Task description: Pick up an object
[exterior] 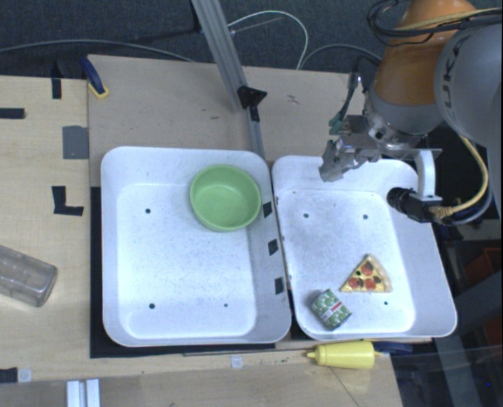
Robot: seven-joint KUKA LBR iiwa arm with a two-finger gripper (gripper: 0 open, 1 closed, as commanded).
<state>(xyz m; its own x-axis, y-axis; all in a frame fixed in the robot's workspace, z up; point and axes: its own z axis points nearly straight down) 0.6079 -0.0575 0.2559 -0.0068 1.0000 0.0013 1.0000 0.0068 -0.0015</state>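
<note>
The right white bin [361, 227] holds a toy pizza slice [367, 276] and a small green can [329, 309], both near its front edge. A green bowl [225, 197] sits at the back right of the left bin [149, 253]. My gripper [334, 166] hangs over the back rim of the right bin, well away from the pizza slice and the can. Nothing shows between its fingers.
A yellow bottle [343, 355] lies on the bench just in front of the right bin. A clear plastic cylinder [12, 271] rests at the far left. A grey metal pole [221, 41] slants down toward the gap between the bins. Cables trail behind the arm.
</note>
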